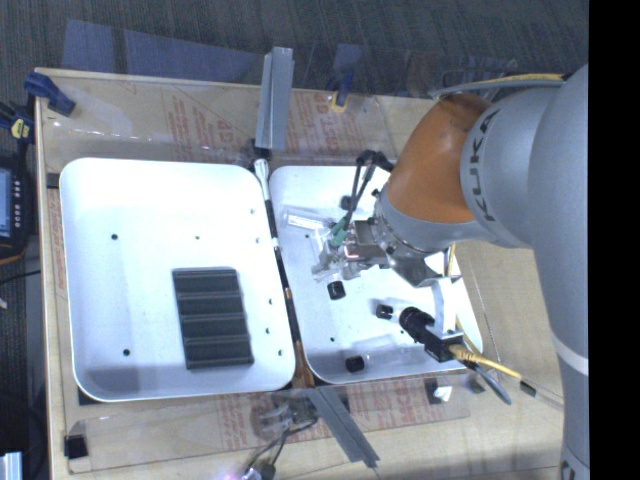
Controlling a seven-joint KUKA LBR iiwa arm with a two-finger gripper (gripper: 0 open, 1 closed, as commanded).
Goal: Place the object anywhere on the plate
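- The plate [212, 318], a dark ribbed slab, lies in the left bin [90, 198] towards its 6 o'clock edge, with its long axis running 12 to 6.
- A small black piece [336, 289], probably the object to move, sits in the right bin [300, 183], just beside the gripper at its 6 o'clock.
- The gripper [340, 253] hangs over the right bin; whether it is open or closed I cannot tell, and nothing shows in its hold.
- From the gripper the plate lies at about 8 o'clock, across the wall between the bins.
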